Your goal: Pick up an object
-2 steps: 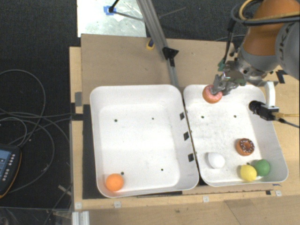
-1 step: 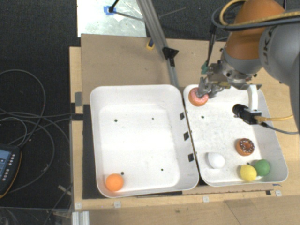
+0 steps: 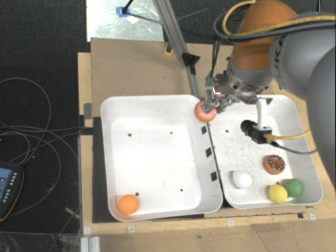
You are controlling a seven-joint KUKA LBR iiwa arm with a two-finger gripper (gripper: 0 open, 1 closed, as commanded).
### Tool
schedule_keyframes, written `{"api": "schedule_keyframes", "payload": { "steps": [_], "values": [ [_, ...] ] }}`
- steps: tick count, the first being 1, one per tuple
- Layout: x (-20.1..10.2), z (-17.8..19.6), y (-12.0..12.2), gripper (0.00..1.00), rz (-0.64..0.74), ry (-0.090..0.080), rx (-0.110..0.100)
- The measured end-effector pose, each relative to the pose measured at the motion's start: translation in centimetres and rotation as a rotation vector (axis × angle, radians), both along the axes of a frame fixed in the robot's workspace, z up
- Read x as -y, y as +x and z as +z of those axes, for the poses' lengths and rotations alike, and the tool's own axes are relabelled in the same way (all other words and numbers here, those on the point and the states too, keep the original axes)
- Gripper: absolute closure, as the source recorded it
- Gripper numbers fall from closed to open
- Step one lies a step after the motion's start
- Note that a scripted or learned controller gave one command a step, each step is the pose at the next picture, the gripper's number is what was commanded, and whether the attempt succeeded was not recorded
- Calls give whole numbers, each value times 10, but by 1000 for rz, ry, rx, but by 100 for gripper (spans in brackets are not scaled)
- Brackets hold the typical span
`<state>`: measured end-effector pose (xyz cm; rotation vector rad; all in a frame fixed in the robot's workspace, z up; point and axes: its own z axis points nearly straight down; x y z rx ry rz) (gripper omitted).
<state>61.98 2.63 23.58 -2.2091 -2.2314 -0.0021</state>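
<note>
Presently catalogued, from the bench side: one pink frosted doughnut (image 3: 205,112), round, with no long axis to speak of, its frosted face turned up and toward the camera; it sits at the far end of the ridge where the two bins meet, directly under the gripper (image 3: 212,103). The metal fingers come down onto its upper edge and appear to pinch it, though whether it is lifted off the rim cannot be told. Arm (image 3: 294,46): grey, entering from the right, orange band bulging above the wrist, wrist bent downward so the gripper points at the bin divide; a yellow cable loops over the band. Left bin (image 3: 152,156): white, shallow, holding one orange ball (image 3: 127,204) in its near left corner. Right bin (image 3: 302,140): white, holding a chocolate doughnut with sprinkles (image 3: 274,164) near its right wall, a white egg-shaped object (image 3: 242,179) toward the near middle, and a yellow lemon-like fruit (image 3: 277,193) touching a green round fruit (image 3: 294,187) in the near right corner. Black fitting (image 3: 254,130) with a yellow lead lies over the right bin, below the wrist.
</note>
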Motion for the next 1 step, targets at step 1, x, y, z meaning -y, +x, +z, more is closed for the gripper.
{"api": "schedule_keyframes", "payload": {
  "steps": [1],
  "values": [
    [-54, 9, 6, 100, 1, 1, 3]
  ]
}}
